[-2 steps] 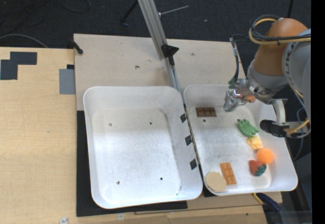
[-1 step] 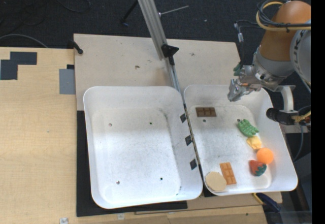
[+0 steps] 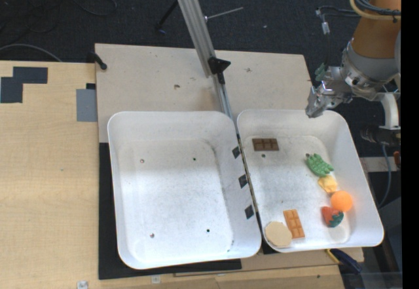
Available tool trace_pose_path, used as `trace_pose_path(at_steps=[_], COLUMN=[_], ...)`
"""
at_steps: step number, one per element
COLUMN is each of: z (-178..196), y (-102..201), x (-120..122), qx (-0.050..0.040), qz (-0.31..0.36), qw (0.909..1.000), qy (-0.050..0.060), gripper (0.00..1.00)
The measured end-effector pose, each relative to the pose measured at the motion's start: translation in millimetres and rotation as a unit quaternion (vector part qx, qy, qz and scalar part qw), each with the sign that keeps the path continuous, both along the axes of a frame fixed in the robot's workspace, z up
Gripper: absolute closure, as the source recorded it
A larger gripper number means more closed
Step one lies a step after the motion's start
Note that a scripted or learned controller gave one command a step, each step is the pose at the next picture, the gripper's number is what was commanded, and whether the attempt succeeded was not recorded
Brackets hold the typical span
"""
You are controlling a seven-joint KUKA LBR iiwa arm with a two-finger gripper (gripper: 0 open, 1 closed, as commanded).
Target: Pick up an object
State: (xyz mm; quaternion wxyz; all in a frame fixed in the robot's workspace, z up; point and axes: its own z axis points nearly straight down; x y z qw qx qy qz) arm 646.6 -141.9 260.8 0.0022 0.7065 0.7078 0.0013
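Observation:
My gripper (image 3: 315,109) hangs over the far rim of the right bin (image 3: 362,170), near its back edge, with nothing visible in it. Inside that bin lie a brown chocolate bar (image 3: 265,145) toward the back left, a green leafy toy (image 3: 319,164), a yellow piece (image 3: 328,183), an orange ball (image 3: 341,200) and a red strawberry-like toy (image 3: 332,216) along the right side. An orange waffle piece (image 3: 294,223) and a round beige cookie (image 3: 279,234) rest at the front. All of them are well in front of the gripper.
The left bin (image 3: 131,150) stands beside the right one, split from it by a ridge with black clips (image 3: 243,180). A slanted aluminium post (image 3: 196,25) rises from the board behind the bins. Cables lie on the dark floor at the back.

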Motion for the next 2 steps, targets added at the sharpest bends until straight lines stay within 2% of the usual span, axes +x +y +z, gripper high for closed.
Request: trace_pose_path(at_steps=[1, 2], z=[31, 20], y=[-1, 43], x=[0, -1], qx=[0.0004, 0.0016], qz=[0.001, 0.001], qw=[1.0, 1.0], qy=[0.001, 0.004], gripper=[1.0, 1.0])
